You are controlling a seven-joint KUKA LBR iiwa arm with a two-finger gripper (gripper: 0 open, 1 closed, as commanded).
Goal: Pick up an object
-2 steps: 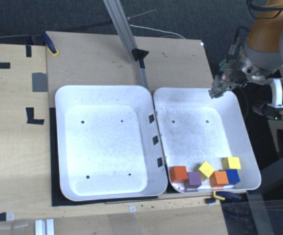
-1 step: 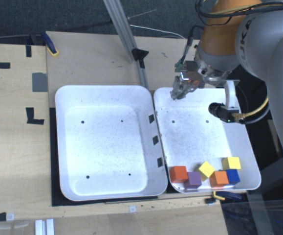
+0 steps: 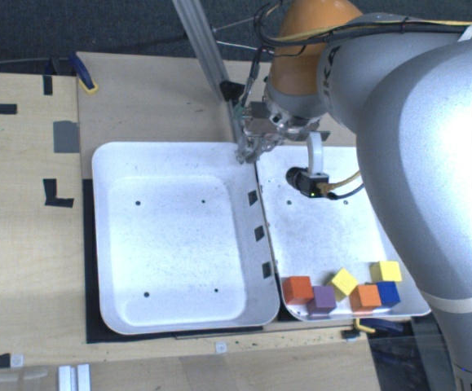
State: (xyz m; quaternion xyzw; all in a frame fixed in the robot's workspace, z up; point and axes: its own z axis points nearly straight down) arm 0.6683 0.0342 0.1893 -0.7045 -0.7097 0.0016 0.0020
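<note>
Pincer [image 3: 252, 149] hovered over the far rim between the left bin [image 3: 109, 169] and right bin [image 3: 333, 218]; grip state unreadable. Six blocks clustered in the right bin's near corner: orange block [image 3: 298, 287], purple block [image 3: 324, 298], two yellow blocks [image 3: 344, 281], second orange, blue block [image 3: 388, 293].
</note>
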